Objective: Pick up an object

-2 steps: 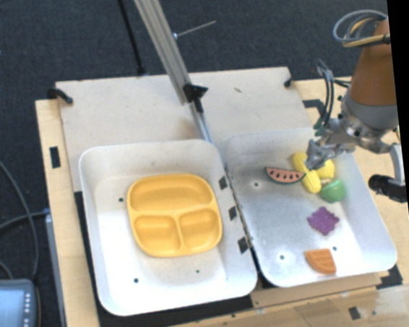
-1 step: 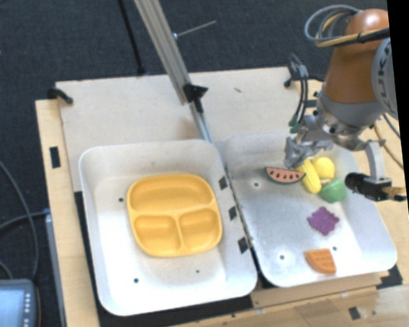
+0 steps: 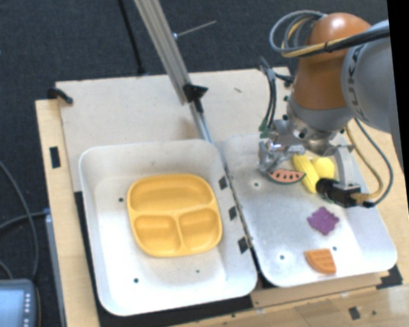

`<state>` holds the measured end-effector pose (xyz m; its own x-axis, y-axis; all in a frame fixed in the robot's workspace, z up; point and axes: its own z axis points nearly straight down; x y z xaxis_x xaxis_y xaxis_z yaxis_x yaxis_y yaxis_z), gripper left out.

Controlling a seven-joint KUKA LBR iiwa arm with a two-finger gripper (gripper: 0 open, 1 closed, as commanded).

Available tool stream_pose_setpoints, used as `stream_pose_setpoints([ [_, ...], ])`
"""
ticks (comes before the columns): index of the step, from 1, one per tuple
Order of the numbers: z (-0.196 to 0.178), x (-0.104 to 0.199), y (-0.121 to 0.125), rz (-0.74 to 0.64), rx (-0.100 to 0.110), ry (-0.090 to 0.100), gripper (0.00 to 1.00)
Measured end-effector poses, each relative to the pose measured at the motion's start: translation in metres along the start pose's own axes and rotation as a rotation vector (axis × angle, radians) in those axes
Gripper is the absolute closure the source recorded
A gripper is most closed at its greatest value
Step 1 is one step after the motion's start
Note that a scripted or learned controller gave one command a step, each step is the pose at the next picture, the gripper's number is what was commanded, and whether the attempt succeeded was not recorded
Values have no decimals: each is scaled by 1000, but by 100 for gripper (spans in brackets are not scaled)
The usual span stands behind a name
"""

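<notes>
The right bin (image 3: 284, 227) holds a watermelon slice (image 3: 287, 176), a yellow corn-like piece (image 3: 313, 171), a purple piece (image 3: 323, 220) and an orange piece (image 3: 321, 261). My gripper (image 3: 273, 155) is low over the bin's back left part, just left of the watermelon slice and close to touching it. Nothing shows between its fingers, and the wrist hides how they stand.
A yellow divided plate (image 3: 173, 213) lies in the left bin (image 3: 115, 277). A slanted metal rail (image 3: 167, 54) comes down to the gap between the bins. The arm's orange band (image 3: 324, 59) and cables hang over the right bin's back.
</notes>
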<state>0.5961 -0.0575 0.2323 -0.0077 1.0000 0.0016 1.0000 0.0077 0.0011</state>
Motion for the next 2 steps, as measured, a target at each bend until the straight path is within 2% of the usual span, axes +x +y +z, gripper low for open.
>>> stream_pose_setpoints([
  [1, 5, 54, 1, 0, 1, 0, 100],
  [2, 8, 102, 18, 1, 0, 0, 100],
])
